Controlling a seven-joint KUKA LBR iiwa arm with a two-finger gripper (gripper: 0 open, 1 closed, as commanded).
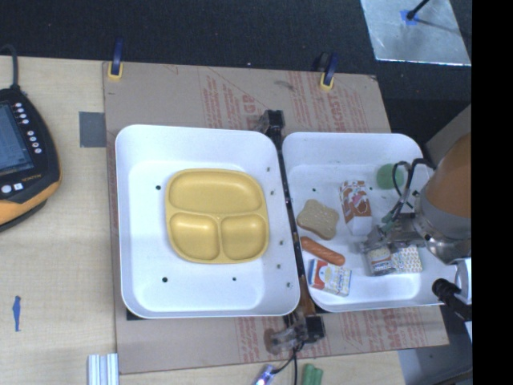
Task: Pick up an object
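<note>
1. Yellow divided plate (216, 215), centred in the left white bin (136, 295).
2. Right white bin (321, 147): brown bread slice (317, 219), orange carrot-like piece (322, 252), small carton (355, 200), blue-and-white packet (330, 277), patterned packet (394, 260), green object (387, 175).
3. Claw (383, 235), low at the right bin's right side, just above the patterned packet; whether spread or pressed together, cannot tell.
4. Cardboard-covered bench (240, 95).

Your bench (48, 295) is pale wood, with a brown cardboard sheet (240, 95) lying across its middle, held by two blue clamps (116, 61) at twelve o'clock. On the cardboard you have two white bins (136, 215) touching side by side. A teach pendant (20, 155) rests on the bare wood at nine o'clock.
</note>
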